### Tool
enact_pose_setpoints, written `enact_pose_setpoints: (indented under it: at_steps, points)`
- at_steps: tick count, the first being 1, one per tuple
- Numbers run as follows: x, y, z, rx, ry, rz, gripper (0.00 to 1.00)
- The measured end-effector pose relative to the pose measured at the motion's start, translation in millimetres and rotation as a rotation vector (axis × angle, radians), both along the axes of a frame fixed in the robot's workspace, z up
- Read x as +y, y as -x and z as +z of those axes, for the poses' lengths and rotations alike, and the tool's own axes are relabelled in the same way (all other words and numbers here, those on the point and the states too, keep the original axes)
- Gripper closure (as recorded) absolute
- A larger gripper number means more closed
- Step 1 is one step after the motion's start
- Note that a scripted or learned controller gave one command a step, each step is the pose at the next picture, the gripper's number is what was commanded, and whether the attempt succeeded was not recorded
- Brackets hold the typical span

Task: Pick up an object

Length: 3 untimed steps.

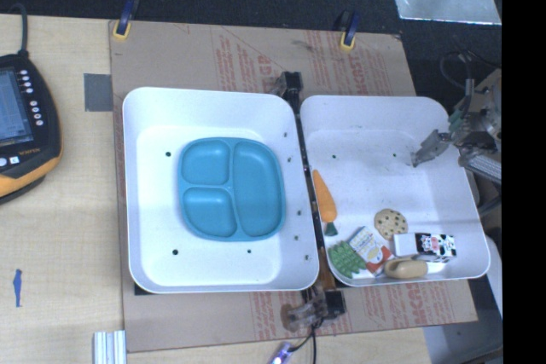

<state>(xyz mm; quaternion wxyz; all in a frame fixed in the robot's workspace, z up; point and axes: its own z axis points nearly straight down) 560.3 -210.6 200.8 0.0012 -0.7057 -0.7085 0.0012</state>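
Note:
Several small objects lie in the right bin. An orange carrot rests along its left wall. Near the front sit a round speckled cookie, a green leafy piece, a white and orange packet, a white carton with black spots and a tan bread roll. My gripper hangs over the right bin's far right side, by the bin's right wall, well back from the objects. Nothing is seen in its grasp.
The left bin holds a blue divided plate. A black and orange teach pendant lies at the bench's left edge. Two clamps pin the cardboard sheet at the back.

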Motion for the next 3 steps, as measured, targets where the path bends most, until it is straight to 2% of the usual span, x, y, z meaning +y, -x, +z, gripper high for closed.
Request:
enact_pose_setpoints:
  at_steps: [1, 2, 3]
  points:
    - [54.4, -80.7, -110.7, 0.002, 0.0, 0.001, 0.0]
    - [211.2, -86.6, -7.8, -0.002, -0.002, 0.002, 0.0]
    - [209.4, -86.2, 1.5, 0.002, -0.001, 0.005, 1.0]
